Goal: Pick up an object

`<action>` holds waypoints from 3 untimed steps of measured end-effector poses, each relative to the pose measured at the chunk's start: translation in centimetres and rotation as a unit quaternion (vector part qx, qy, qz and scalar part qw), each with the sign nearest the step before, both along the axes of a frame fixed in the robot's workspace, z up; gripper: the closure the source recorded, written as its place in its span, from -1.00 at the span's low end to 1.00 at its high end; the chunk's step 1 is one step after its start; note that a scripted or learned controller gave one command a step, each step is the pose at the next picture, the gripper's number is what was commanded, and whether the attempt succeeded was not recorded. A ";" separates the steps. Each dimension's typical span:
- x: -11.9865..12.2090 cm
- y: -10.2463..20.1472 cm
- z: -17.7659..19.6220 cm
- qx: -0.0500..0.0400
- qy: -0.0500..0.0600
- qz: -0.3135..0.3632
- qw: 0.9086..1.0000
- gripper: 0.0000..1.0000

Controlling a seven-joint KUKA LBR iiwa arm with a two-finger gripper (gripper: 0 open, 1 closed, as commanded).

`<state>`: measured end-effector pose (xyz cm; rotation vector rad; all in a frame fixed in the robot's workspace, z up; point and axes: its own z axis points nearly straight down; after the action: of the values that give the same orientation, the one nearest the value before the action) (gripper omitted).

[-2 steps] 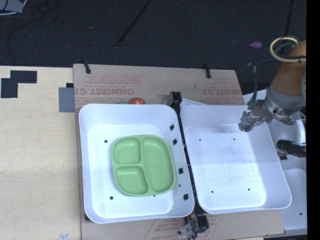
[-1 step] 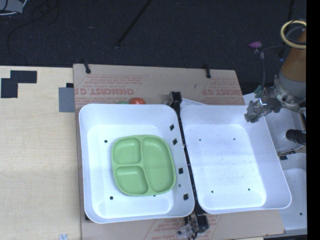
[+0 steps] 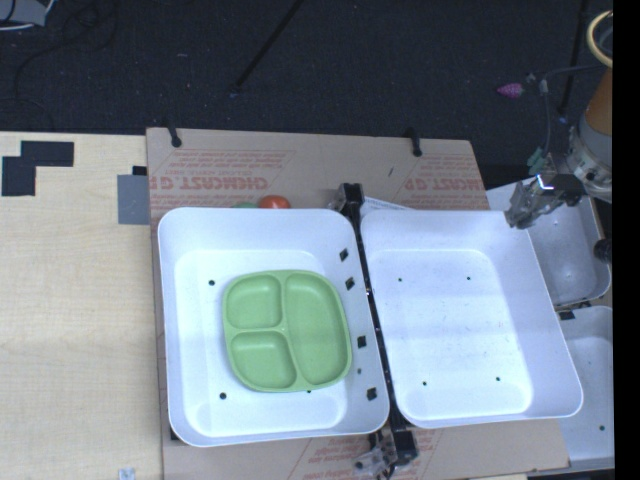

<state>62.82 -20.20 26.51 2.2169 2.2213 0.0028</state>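
A light green divided plate (image 3: pixel 287 329) with three compartments lies flat in the left bin (image 3: pixel 190 268), a little right of its middle. My gripper (image 3: pixel 527 206) hangs at the far right, above the upper right corner of the right bin (image 3: pixel 470 318) and well away from the plate. The arm's orange band shows at the frame's right edge above it. Nothing is visible between the fingertips.
A small red and green object (image 3: pixel 270 203) peeks out behind the far rim of the left bin. The bins rest on a cardboard sheet (image 3: pixel 310 168) on a pale wooden bench. A black clip strip (image 3: pixel 365 308) joins the two bins.
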 end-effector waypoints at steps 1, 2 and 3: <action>-0.9 4.6 -1.5 0.001 0.004 0.000 1.000 1.00; -2.3 10.1 -1.0 0.002 0.004 0.001 1.000 1.00; -3.6 15.6 -0.7 0.002 0.004 0.001 1.000 1.00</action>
<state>59.26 -4.62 25.86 2.2205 2.2288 -0.0028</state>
